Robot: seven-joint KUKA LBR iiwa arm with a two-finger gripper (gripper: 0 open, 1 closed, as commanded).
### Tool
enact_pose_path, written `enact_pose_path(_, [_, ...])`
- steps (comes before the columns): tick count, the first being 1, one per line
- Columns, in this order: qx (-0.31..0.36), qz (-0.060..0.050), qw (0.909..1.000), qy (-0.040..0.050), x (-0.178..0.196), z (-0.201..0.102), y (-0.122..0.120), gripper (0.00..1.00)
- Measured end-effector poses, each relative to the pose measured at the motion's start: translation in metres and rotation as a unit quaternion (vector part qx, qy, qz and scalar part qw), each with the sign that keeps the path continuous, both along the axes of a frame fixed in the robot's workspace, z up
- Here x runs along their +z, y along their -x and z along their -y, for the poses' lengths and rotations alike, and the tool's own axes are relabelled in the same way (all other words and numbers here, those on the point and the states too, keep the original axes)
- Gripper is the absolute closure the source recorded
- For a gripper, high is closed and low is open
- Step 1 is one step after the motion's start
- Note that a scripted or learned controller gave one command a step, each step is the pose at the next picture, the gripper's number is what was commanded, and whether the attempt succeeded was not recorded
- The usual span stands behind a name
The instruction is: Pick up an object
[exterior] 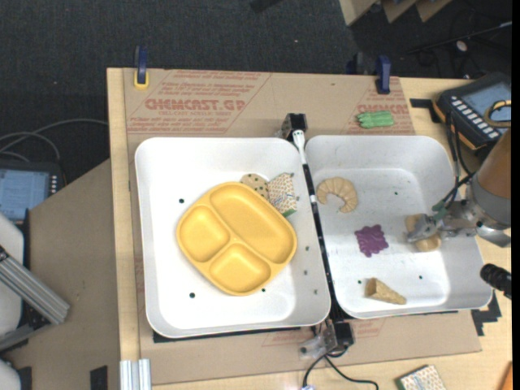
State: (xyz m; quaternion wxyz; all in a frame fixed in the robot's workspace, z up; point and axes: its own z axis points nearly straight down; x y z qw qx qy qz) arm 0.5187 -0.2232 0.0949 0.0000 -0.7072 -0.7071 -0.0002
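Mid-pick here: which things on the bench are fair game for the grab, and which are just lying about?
Fair game, in the right bin:
croissant
purple piece
tan wedge
small tan item at the gripper

Left bin:
yellow divided tray
cookie
patterned piece

Lying about:
green object on the board
blue clamps
handheld pendant

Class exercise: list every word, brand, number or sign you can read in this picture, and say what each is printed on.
"CHEMCAST GP": large red print on the brown protective sheet behind the left bin.
The same red print repeats near the green object, too blurred to read for sure.
Smaller red lines around the brand: too small to read.
Screen of the handheld pendant: unreadable.
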Motion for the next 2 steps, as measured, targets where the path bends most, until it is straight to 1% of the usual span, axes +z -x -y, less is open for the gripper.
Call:
enact_pose_path(1, [0.004, 0.0, 1.0, -0.002, -0.011, -0.076, -0.026, 1.0])
enact_pose_path(2, [0.006, 0.006, 1.0, -0.0017, 0.096, -0.173, -0.028, 1.0])
